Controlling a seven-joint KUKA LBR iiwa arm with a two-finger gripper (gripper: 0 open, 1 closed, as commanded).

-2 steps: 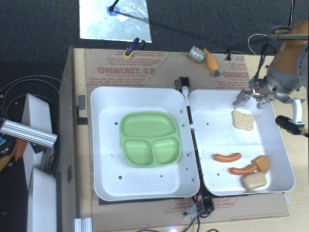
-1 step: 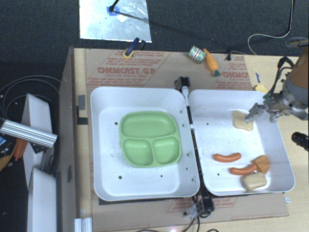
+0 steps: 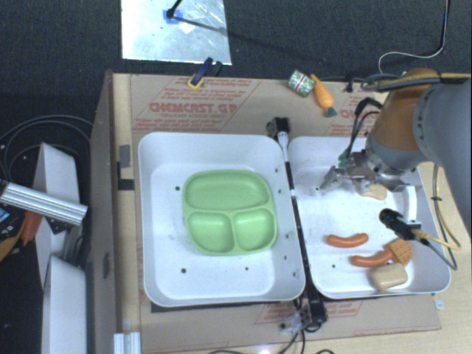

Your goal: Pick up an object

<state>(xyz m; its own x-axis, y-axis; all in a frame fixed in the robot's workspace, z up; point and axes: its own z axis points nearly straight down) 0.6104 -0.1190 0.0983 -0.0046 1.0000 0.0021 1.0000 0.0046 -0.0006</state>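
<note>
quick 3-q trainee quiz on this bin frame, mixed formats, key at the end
1. True or false: the green tray lies in the right bin.
2. How many compartments does the green tray have?
3. Which lies nearest the sausage? A) carrot toy B) second sausage C) yellow clip

Key
1. False, it lies in the left bin.
2. Three: one wide, two smaller.
3. B. Both sausages lie in the right bin; the carrot toy and the clip lie on the cardboard beyond the bins.
</note>
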